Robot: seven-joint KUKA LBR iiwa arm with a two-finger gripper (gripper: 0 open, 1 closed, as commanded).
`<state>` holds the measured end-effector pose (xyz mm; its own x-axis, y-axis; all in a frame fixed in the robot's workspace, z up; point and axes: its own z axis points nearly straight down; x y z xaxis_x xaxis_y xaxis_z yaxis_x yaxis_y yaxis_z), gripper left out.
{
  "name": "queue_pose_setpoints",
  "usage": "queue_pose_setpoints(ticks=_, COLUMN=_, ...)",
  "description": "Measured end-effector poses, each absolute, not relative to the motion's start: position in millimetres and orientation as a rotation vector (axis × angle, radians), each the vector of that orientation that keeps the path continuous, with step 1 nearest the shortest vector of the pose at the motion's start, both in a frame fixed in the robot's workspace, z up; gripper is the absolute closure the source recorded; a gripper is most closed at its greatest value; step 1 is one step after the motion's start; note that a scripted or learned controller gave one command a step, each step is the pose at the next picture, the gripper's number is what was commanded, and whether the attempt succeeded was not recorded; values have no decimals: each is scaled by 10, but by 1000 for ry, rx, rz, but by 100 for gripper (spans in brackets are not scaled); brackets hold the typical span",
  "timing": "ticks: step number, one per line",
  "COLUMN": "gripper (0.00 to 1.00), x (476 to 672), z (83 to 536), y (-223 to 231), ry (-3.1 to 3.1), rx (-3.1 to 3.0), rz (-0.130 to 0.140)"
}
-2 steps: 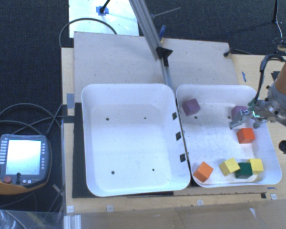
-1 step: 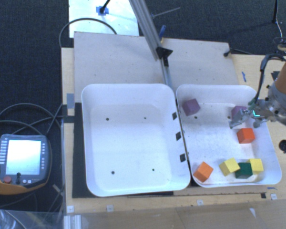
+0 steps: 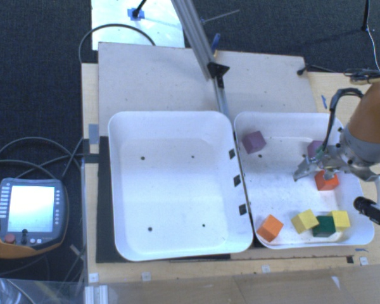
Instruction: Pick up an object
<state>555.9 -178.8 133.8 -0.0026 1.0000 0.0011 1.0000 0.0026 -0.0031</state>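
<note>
My gripper [image 3: 321,167] hangs low over the right bin [image 3: 285,128], near its right side. Just below it, touching or nearly touching, lies a red-orange cube [image 3: 327,182]. A small purple block [image 3: 314,147] peeks out just behind the gripper, partly hidden by it. Another purple cube [image 3: 253,142] rests at the bin's far left. Along the near edge sit an orange cube [image 3: 270,227], a yellow cube [image 3: 305,221], a green cube [image 3: 324,226] and a second yellow cube [image 3: 341,218]. No object can be seen held.
The left bin [image 3: 171,182] lies beside the right one, with a divider edge between them. A slanted metal pole [image 3: 199,33] crosses the back of the bench. A teach pendant [image 3: 26,215] lies at the far left.
</note>
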Motion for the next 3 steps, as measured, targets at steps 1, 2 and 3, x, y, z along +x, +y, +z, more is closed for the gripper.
queue_pose_setpoints(ticks=1, gripper=0, x=5631, z=1183, y=-1778, ry=-2240, rx=-2225, rz=-21)
queue_pose_setpoints(ticks=2, gripper=100, x=5637, z=1269, y=-1760, ry=-2243, rx=-2220, rz=-24)
queue_pose_setpoints(ticks=3, gripper=100, x=5757, z=1814, y=-1796, ry=-2233, rx=-2221, rz=-6)
